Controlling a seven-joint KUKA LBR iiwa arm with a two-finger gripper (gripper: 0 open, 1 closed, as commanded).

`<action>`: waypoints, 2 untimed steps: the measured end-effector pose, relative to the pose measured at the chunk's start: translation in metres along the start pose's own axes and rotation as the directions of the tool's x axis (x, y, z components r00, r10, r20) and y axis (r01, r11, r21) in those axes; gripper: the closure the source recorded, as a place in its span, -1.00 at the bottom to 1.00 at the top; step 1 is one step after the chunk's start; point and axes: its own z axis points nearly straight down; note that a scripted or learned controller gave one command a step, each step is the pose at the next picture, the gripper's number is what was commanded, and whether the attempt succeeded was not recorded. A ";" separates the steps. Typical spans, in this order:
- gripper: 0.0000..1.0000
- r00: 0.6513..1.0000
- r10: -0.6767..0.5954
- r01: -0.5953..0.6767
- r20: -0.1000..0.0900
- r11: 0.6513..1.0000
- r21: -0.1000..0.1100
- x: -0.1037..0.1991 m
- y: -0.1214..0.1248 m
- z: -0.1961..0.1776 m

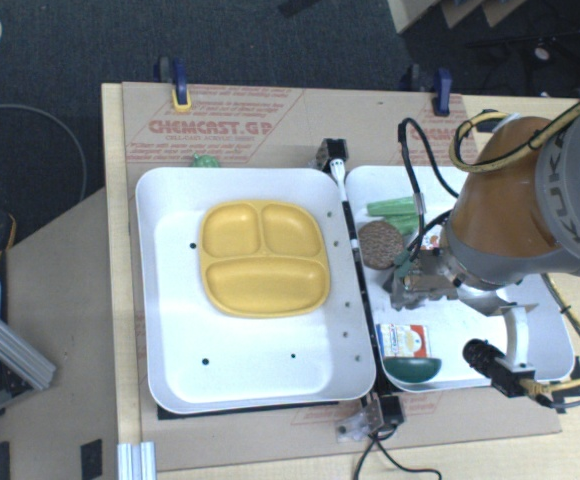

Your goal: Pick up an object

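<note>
My gripper [410,286] reaches down into the right bin [550,353], under the grey and orange arm [510,208]. A round brown object [377,242] lies just up and left of it. A green object [392,208] sits behind that, near the bin's far edge. In front of the gripper lies a small white and red packet [404,341], partly over a dark green bowl [413,370]. The arm's bulk hides the fingertips.
The left bin [170,298] holds a yellow divided plate [264,257]. A black bar [354,258] runs between the two bins. Cables loop over the arm at the back right. A black fitting [492,362] sits at the right bin's front.
</note>
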 end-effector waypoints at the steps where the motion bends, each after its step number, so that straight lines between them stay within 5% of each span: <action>1: 1.00 1.000 0.003 -0.003 0.002 1.000 -0.005 0.069 0.001 -0.002; 2: 1.00 1.000 0.001 -0.001 0.002 1.000 -0.020 0.049 0.001 -0.204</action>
